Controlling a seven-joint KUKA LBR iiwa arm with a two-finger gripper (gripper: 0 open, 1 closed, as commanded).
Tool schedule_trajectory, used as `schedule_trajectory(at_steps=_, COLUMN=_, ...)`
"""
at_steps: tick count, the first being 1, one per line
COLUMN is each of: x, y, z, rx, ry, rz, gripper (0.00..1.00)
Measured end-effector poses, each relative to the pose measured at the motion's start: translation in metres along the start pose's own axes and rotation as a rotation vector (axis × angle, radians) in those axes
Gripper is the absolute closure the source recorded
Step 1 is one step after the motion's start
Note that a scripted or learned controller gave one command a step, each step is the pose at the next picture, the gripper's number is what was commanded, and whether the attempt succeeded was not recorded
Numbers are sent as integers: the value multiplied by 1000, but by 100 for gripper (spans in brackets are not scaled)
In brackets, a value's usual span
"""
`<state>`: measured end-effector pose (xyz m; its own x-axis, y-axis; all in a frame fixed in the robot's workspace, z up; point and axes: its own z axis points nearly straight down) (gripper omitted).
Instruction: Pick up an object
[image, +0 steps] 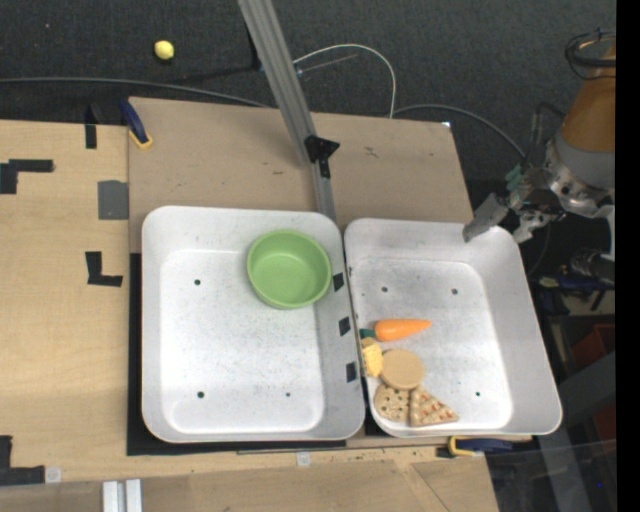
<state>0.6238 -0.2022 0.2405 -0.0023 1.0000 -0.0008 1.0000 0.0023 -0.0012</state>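
While the gripper (487, 218) is poised over the right bin's (500, 300) rim, jaw state cannot be told; a smooth round green bowl (289, 268) is seen in the left bin (190, 330).

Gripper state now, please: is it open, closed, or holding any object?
Gripper: it cannot be told whether it is open or closed; it sits above the right bin's upper right rim, with no object seen between its fingers.

A small yellow ball (164, 49) lies on the dark floor (60, 40), far behind the wooden surface (60, 200).
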Motion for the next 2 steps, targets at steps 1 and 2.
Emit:
schedule_trajectory(at_steps=1, x=0, y=0, z=0, rx=0, ry=0, rz=0, gripper=0)
schedule_trajectory(at_steps=2, x=-2, y=-10, z=51, rx=5, ry=1, rz=1, gripper=0)
